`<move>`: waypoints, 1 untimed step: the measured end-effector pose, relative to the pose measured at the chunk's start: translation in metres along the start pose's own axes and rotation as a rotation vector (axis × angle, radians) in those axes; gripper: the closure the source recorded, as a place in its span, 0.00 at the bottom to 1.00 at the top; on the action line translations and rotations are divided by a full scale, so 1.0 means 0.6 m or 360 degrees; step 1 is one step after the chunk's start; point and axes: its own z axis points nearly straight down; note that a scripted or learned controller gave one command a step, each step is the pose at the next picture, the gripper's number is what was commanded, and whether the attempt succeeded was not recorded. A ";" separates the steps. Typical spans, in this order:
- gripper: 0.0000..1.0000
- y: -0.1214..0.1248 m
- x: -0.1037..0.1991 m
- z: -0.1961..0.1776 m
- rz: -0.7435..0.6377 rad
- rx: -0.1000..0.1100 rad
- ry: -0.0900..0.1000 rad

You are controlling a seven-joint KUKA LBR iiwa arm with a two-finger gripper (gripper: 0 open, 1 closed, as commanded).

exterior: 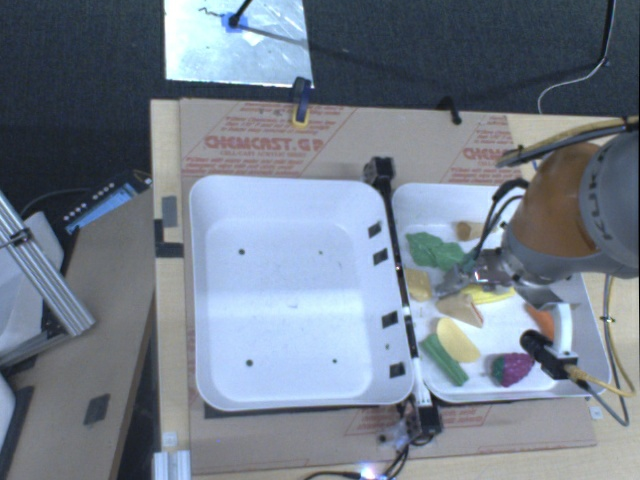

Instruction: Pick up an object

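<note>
— Green toy vegetable (434, 249) in the right bin (590, 373), upper left of the pile; is that the target?

— It could be. From the overhead camera, the gripper (452, 281) sits low among the toy foods, just below that green piece and beside a pale yellow one (419, 286) and a tan wedge (461, 310). Whether its tips are spread or together I cannot tell; they blur into the clutter, and nothing visibly sits between them.

— So what makes the grab go well?

— I'd judge it should commit to one item, not straddle two. The pieces lie touching, so a squeeze may catch an edge and slip. Come straight down, centre on the item, close firmly, then lift slowly.

— And the left bin (215, 298)?

— White, well apart from the work. The purple piece (511, 368) and the green stick (443, 359) lie nearer the front wall.
</note>
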 end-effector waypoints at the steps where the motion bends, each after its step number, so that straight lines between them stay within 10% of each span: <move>1: 0.00 -0.092 0.030 0.029 -0.0003 0.0054 0.0023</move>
